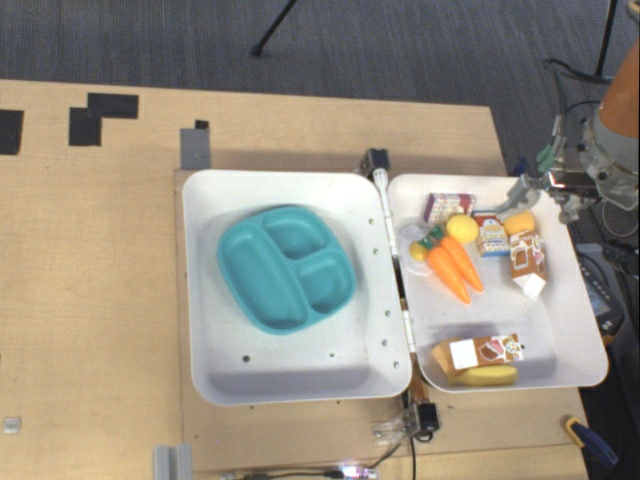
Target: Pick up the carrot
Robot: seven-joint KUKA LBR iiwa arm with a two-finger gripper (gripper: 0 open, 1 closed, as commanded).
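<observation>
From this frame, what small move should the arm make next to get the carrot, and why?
Probably shift the gripper left and toward the camera until it sits above the carrot, before descending. The gripper hangs near the right bin's far right corner, while the carrot lies untouched near the bin's left side, close beside a yellow lemon and a small carton.

Two white bins: left bin [200,298], right bin [575,298]. One teal divided plate [287,267] in the left bin. In the right bin: two carrots, one [447,269] beside the other [465,260]; one yellow lemon [461,228]; one banana [487,375]; four small cartons or packets: purple [446,206], red-white [491,236], brown [526,258], brown-white [480,352].
</observation>
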